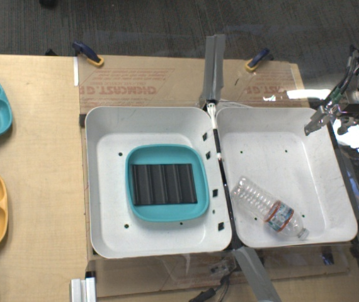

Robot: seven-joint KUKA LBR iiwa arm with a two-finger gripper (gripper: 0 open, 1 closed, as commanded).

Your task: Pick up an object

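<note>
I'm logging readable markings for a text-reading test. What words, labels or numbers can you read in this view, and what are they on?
"CHEMCAST GE...": red print on the cardboard sheet behind the left bin, upside down and mirrored; the rest is too faint to read.
Bottle label in the right bin: too small and blurred.

The gripper (318, 122) hung at the far right, its arm (356, 87) reaching in from the right edge.
</note>
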